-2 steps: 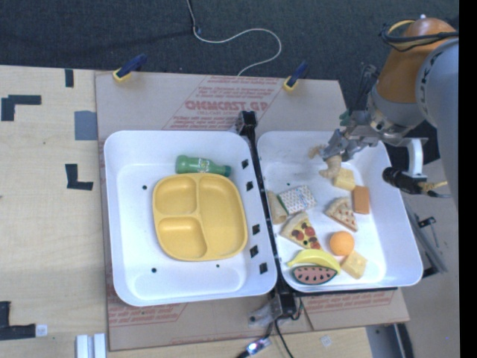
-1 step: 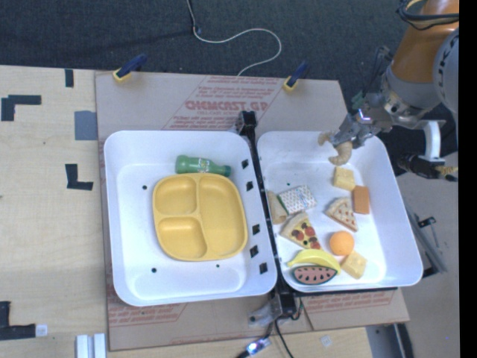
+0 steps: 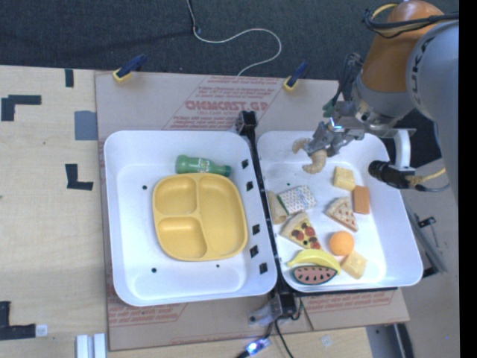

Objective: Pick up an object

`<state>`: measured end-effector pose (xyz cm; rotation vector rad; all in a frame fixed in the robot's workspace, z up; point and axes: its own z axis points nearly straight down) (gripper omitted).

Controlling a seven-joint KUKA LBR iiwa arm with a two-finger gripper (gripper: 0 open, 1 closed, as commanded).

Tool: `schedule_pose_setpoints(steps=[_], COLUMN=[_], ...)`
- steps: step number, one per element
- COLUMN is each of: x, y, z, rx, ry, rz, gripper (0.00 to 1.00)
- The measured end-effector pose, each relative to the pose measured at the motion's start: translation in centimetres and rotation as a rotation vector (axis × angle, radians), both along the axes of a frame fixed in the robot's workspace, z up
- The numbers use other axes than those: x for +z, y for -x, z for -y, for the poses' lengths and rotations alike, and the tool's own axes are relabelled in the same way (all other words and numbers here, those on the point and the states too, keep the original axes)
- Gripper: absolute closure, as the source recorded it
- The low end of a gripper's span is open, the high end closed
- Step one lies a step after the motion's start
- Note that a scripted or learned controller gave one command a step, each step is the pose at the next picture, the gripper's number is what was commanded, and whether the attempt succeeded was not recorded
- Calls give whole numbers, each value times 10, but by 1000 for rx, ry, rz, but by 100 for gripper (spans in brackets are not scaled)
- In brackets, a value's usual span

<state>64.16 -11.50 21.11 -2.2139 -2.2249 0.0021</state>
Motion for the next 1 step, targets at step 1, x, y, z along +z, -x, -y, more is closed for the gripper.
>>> schedule_pose_setpoints(steps=[1], x=[-7], y=[7], z=[-54], rx=[0], ry=[0], rz=[0], gripper=[100])
